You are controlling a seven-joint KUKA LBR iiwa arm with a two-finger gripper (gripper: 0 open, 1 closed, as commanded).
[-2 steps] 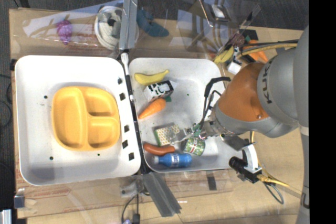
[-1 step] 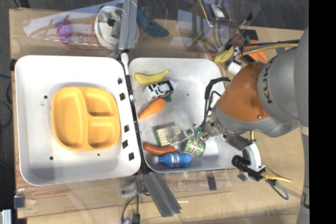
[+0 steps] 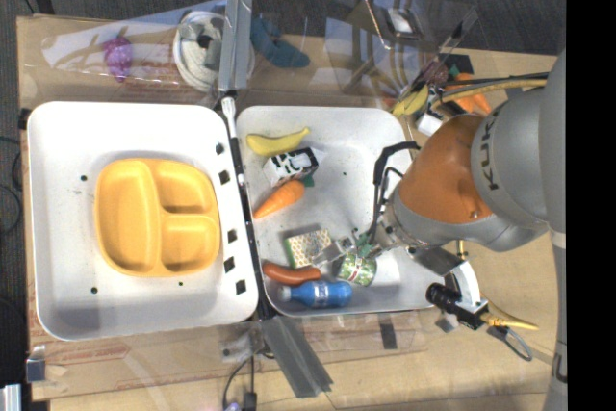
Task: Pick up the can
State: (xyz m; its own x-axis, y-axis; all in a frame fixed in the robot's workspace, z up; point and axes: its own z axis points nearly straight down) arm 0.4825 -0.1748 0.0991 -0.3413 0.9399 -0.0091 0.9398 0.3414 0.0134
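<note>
While the arm (image 3: 481, 178) reaches in from the right, its gripper (image 3: 371, 244) sits low over the right bin (image 3: 332, 125), directly at the can (image 3: 358, 268); whether it grips or stands released cannot be told, as the wrist hides it.

Right bin, contents:
- Can, green and white, lying tilted near the front rim, just beside the gripper tip.
- Blue bottle (image 3: 322, 294), on its side along the front edge, touching or nearly touching the can.
- Red sausage-like piece (image 3: 286, 273), against the bottle, near the front left corner.
- Patterned packet (image 3: 308, 248), just left of the can.
- Carrot (image 3: 279, 198), mid-left, close to the dividing wall.
- Small black-and-white carton (image 3: 290, 166) and banana (image 3: 277, 141), toward the back left.

Open floor lies at the bin's back right and centre.

Left bin (image 3: 58, 207): yellow divided tray (image 3: 159, 215), centred, with bare margin on all sides.
</note>
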